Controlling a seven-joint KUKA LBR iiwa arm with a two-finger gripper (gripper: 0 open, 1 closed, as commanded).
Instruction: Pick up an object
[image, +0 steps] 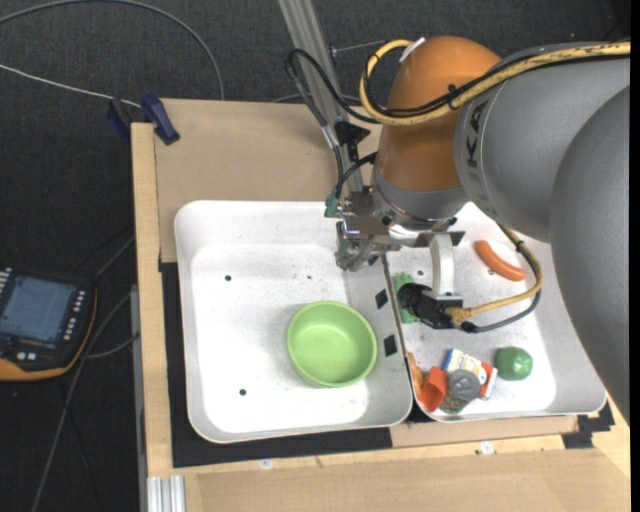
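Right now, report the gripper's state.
Gripper: open or closed cannot be told; it sits low at the right edge of the left bin, beyond the green bowl.

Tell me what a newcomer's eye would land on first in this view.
The big grey arm with its orange band fills the upper right, its hand down at the back of the rim where the two bins meet. A light green bowl sits in the left bin, toward its front right. In the right bin, an orange stick lies at the back and a green ball by a small pile in front.
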